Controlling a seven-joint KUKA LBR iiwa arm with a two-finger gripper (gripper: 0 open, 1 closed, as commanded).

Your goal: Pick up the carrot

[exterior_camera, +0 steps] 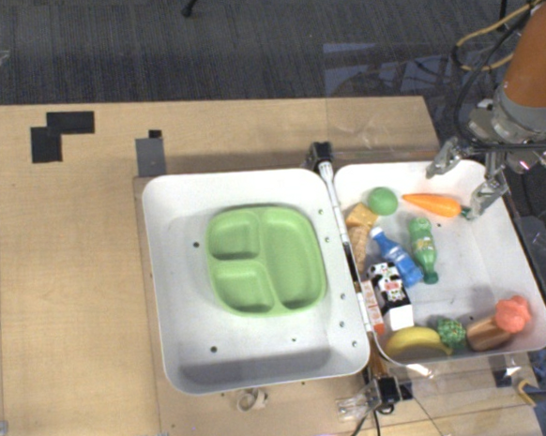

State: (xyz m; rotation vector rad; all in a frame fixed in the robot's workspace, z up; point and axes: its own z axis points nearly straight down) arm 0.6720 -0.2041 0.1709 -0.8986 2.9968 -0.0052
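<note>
Orange carrot (432, 204) with green top lies flat in the right bin (526, 268); the gripper (467, 180) is spread wide, holding nothing

Two white bins (180, 295), one green divided plate (262, 260), one carrot (432, 204), one banana (416, 342), two bottles at its 12 o'clock, one blue (397, 258), one green (422, 249), one green ball (381, 200).

Orange band over grey wrist, two thin grey metal fingers (446, 159), black-yellow cables looped behind arm (528, 79).
</note>
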